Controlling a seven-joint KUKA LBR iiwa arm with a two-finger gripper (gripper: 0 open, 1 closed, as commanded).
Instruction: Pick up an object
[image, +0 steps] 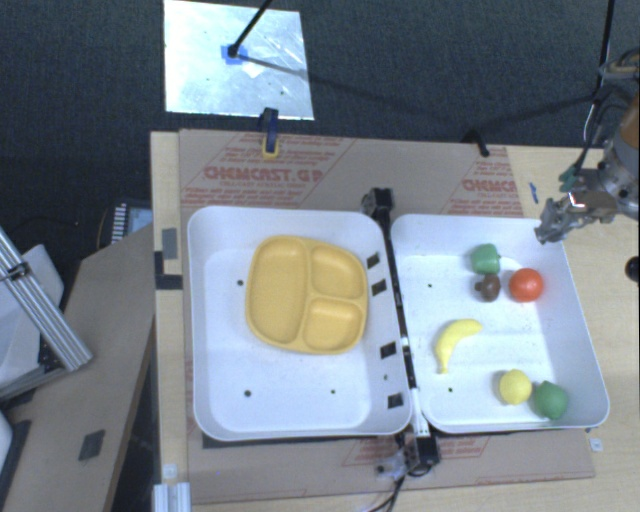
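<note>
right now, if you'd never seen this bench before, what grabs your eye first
Most striking is the yellow three-compartment plastic plate, lying alone in the left white bin. Next come the bright toy fruits scattered in the right white bin: a yellow banana near the middle, a red-orange tomato beside a green pepper toward the back. The grey gripper hovers over that bin's far right corner.

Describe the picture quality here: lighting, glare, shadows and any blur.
Camera view: even, soft light, with short faint shadows under the banana and the yellow plate; glare washes out the shiny sheet at the top; the white bins are bright but keep their detail; the gripper at the right edge is slightly blurred; the fruit looks soft and low in detail.
</note>
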